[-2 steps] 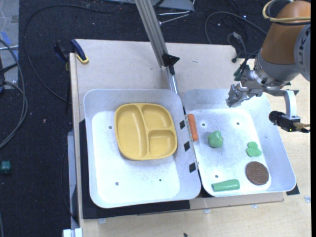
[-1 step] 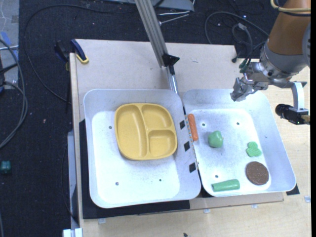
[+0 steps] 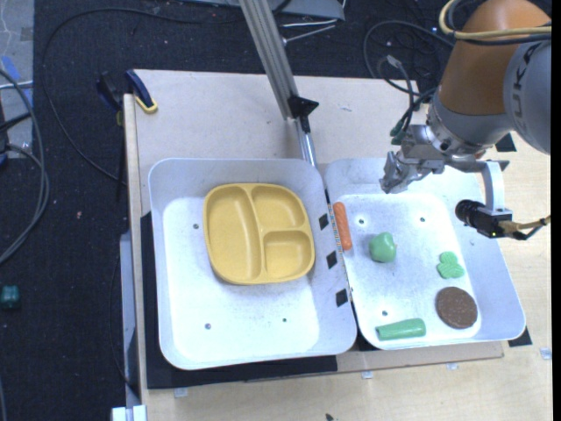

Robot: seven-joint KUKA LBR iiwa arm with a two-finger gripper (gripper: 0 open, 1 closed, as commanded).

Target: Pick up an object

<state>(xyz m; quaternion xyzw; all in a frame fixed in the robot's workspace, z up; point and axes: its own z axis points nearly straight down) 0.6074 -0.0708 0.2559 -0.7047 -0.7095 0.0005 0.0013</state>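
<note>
Grey gripper (image 3: pixel 394 181) hangs over the right bin's (image 3: pixel 491 274) far corner, short of the green lump (image 3: pixel 382 248); finger opening cannot be told.

Bench (image 3: pixel 228 103), pale wood top: two shallow white bins side by side, left bin (image 3: pixel 175 323), right bin (image 3: pixel 500 296); blue-and-yellow clamp (image 3: pixel 140 90) at far left corner.

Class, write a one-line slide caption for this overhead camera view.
Grey KUKA arm's gripper hovers over the right white bin of toy foods; a yellow divided plastic plate sits in the left white bin.
</note>
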